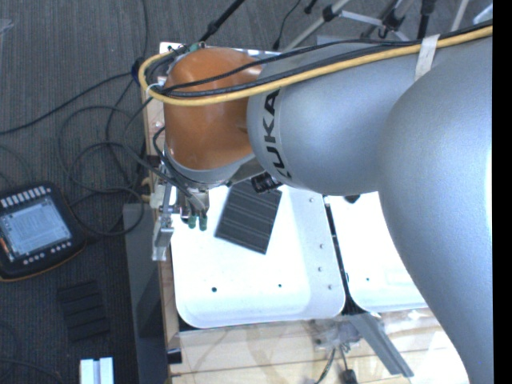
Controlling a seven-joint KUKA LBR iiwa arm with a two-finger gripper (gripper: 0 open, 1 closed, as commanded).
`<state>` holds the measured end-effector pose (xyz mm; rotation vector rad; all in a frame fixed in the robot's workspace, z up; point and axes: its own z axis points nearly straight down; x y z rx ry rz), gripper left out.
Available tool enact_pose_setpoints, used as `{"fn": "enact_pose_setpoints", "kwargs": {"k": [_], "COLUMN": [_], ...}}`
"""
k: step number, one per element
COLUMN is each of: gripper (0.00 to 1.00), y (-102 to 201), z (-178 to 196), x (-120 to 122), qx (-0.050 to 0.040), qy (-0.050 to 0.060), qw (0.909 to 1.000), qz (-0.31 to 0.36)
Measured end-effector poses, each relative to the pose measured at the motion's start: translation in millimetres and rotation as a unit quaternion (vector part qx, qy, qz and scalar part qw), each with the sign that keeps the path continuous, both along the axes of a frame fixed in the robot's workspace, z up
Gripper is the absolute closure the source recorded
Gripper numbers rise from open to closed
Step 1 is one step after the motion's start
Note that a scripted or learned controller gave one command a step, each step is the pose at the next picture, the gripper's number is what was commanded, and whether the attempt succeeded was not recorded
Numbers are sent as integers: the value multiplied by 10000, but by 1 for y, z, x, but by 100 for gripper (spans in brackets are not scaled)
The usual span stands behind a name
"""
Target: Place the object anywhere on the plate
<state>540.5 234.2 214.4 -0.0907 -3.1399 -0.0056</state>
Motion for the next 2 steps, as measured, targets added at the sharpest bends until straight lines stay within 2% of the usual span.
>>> {"fn": "enact_pose_setpoints", "kwargs": {"k": [1, 2], "gripper": [0, 0], "y": [-55, -122], "z": [72, 221], "x": [-11, -30], "qx": [-15, -20], "qy": [-18, -26], "qw": [9942, 9998], "qz": [1072, -194]}}
